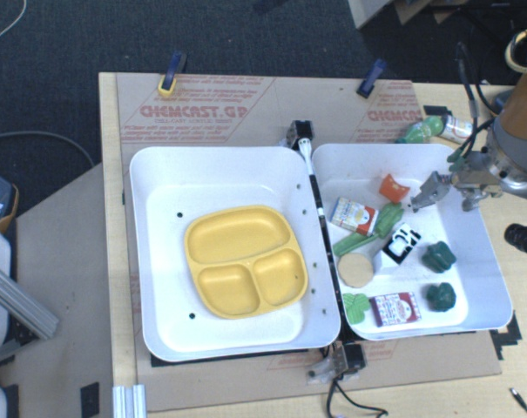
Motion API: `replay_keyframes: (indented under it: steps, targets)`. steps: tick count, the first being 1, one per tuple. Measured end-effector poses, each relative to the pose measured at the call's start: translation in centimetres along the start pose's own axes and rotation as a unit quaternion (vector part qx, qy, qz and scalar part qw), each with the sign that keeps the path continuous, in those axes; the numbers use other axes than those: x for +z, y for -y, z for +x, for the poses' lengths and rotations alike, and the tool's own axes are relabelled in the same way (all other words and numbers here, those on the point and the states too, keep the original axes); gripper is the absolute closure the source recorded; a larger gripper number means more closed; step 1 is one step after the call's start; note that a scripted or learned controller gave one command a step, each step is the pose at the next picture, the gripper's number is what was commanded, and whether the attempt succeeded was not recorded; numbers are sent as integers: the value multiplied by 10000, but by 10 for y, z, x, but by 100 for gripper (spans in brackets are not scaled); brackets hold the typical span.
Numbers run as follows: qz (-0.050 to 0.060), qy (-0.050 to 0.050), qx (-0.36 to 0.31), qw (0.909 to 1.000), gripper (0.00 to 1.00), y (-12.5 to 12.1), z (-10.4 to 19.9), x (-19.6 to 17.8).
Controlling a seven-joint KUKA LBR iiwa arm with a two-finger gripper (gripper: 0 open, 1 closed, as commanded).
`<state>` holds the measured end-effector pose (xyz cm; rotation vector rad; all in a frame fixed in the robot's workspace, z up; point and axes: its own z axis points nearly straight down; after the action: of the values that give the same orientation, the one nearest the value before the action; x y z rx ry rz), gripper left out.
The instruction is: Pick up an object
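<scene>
**Gripper over the right bin, nothing between its fingers**

Worktop [246,103] carries two shallow white bins side by side. Left bin [158,233] holds one yellow divided tray [246,259], three compartments, lying flat near the middle.

Right bin [489,259] holds the loose objects. Orange-red piece [394,188] toward the far side. Small white and red carton [353,215] just left of centre, lying on its side. Long green item [372,231] runs at a slant from the carton toward the bin's left wall. Black and white block [402,243] beside it. Round tan disc [356,271] just below the green item's low end. Light green flat piece [355,306] at the near left corner, with a red and white packet [394,308] just to its right. Two dark green lumps: one [437,255] right of centre, another [440,296] nearer the front.

Arm [516,138] enters from the right, above the bin's far right corner. Gripper [446,192] hangs over the bin's far side, fingers spread apart and holding nothing. One finger [427,190] points toward the orange-red piece, near it but apart.

Green bottle-like item [420,131] lies on the worktop beyond the right bin.
</scene>
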<state>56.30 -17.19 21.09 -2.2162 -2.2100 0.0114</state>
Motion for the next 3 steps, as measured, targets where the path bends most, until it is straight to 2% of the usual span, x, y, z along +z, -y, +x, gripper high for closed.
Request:
replay_keyframes:
  steps: [1,2,3]
  targets:
    - [-62,14,-14,10000,0,-3,0,-7]
    - [-40,6,-12,10000,0,1,0,37]
    - [-39,7,-17,10000,0,-7,0,83]
